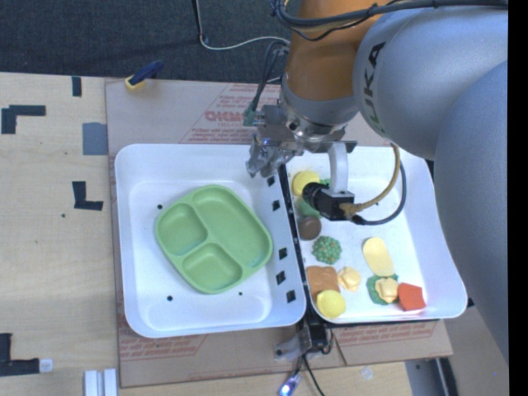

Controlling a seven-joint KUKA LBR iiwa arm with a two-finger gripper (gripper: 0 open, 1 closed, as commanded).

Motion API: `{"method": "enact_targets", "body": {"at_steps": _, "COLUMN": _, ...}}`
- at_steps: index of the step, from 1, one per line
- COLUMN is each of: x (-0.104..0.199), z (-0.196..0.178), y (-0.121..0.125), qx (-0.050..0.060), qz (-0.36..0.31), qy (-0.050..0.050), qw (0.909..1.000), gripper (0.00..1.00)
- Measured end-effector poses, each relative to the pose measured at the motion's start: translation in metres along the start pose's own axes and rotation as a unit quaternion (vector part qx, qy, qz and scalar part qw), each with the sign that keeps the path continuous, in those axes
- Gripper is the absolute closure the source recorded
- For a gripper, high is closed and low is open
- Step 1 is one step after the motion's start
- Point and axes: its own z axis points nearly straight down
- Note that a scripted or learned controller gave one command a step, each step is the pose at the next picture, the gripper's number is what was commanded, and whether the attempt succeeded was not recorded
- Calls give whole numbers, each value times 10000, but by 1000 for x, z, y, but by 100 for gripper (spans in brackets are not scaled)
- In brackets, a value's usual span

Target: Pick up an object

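Jaws hang over the far end of the wall between both bins; whether open or closed, I cannot tell. A yellow toy (305, 180) lies just right of them in the right bin (417, 221), with a brown ball (309, 228) nearer. A green tray (213, 238) fills the left bin (136, 221).

Bulky grey arm (450, 73) with a glossy orange band (330, 48) (black lettering (373, 63) beside it), thin black cables (283, 7) looped above
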Motion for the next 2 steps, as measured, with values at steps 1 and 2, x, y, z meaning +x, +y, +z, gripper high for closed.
{"method": "enact_targets", "body": {"at_steps": 1, "x": 0, "z": -9, "y": 0, "qx": 10, "qz": -5, "qy": -3, "qw": 10000, "gripper": 100}}
{"method": "enact_targets", "body": {"at_steps": 2, "x": -24, "z": 89, "y": -60, "qx": 71, "qz": 27, "qy": -8, "qw": 10000, "gripper": 100}}
